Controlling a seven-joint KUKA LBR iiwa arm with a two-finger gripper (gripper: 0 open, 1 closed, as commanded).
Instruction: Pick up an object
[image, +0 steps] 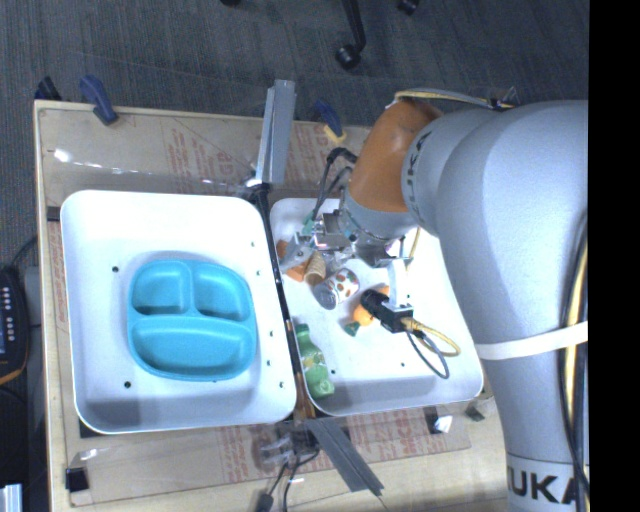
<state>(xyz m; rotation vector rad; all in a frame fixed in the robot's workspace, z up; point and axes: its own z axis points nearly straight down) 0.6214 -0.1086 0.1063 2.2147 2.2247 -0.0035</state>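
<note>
The arm's (500, 200) bulk covered much of the right bin (440, 385), and the tool (325, 238) was a small dark cluster low over that bin's far left corner; whether it was spread or closed, or had hold of anything, could not be told. Beneath and just beside it lay a heap of small objects (335, 285), orange, tan and brown, too crowded to tell apart. A green object (312, 365) lay against the bin's left wall. The left bin (90, 380) held a blue divided tray (190, 318).

White letters "UKA" stand on the grey arm's base (540, 485).
</note>
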